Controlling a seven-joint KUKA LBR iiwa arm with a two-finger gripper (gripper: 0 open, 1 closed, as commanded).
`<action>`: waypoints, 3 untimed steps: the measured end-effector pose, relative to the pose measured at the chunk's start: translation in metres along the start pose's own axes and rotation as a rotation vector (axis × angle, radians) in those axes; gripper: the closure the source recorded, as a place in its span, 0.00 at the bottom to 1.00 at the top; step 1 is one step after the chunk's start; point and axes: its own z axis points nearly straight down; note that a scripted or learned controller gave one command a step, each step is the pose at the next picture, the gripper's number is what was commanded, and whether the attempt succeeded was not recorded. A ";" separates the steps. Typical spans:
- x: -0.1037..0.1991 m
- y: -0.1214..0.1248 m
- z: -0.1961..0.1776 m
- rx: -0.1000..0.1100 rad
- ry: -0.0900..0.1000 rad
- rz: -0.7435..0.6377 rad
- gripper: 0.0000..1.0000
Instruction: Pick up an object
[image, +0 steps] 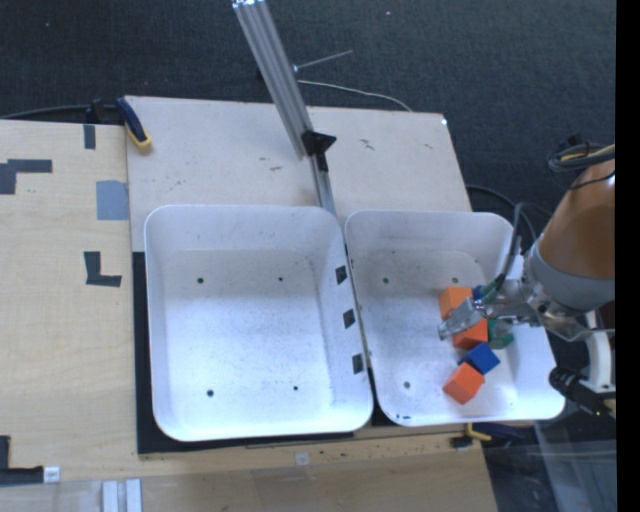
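The right bin holds a small cluster of blocks near its right side: an orange block, a blue block and another orange block below it. A bit of green peeks out beside the blue block. My gripper reaches in from the right and sits low over the cluster, directly on top of an orange-red piece between the upper orange block and the blue one. The arm's grey wrist with its orange band stands at the bin's right rim.
The left bin lies beside the right one, sharing a middle wall with black markers. A metal rail slants down from the top to the bins' back edge. A yellow-handled tool lies at the bench's back left.
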 end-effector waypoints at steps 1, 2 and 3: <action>-0.036 0.071 0.091 -0.010 -0.007 -0.001 0.00; -0.043 0.088 0.097 -0.017 0.007 -0.010 0.00; -0.050 0.081 0.096 0.002 0.000 -0.002 1.00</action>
